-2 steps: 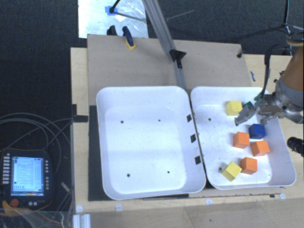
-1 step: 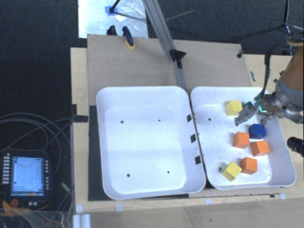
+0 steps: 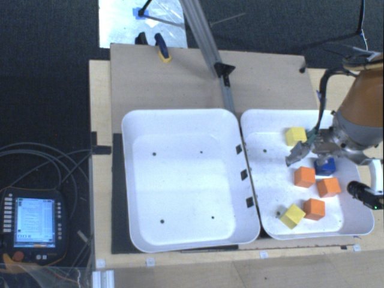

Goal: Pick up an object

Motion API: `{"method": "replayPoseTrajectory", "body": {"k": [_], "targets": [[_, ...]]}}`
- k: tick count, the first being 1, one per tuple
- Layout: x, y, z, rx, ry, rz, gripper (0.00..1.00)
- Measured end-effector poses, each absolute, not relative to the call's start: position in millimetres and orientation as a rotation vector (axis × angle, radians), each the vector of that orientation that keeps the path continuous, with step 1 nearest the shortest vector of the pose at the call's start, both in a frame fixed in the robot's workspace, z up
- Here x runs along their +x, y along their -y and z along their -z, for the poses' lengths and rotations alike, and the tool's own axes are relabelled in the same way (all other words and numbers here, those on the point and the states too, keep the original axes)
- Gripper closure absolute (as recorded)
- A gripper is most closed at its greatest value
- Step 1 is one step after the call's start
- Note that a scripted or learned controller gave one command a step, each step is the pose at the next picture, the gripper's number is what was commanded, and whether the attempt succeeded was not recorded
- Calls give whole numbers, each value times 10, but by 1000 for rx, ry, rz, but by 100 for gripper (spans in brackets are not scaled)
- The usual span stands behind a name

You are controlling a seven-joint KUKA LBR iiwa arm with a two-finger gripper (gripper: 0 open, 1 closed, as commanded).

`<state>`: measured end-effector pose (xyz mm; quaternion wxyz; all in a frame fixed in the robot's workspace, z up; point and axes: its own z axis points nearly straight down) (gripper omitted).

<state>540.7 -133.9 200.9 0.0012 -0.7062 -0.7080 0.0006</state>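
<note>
White right bin [image 3: 354,225] holds cube-like blocks without a clear long axis; tool [image 3: 309,152] aperture unclear above blue block [image 3: 326,167].

Grey arm with orange band [image 3: 362,104] reaches in from right over right white bin [image 3: 264,215]. Gripper [image 3: 307,149] low in bin, between yellow cube [image 3: 295,135] near far edge and orange cube [image 3: 304,176]. Blue block [image 3: 326,166] beside it. Two more orange cubes [image 3: 328,187] [image 3: 314,209] and second yellow cube [image 3: 293,215] toward near edge. Left white bin [image 3: 138,161] alongside.
</note>
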Motion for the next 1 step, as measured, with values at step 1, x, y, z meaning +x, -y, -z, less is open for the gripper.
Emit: {"method": "replayPoseTrajectory", "body": {"k": [1], "targets": [[5490,1281,-1464,-2216,2223,-3,0]]}}
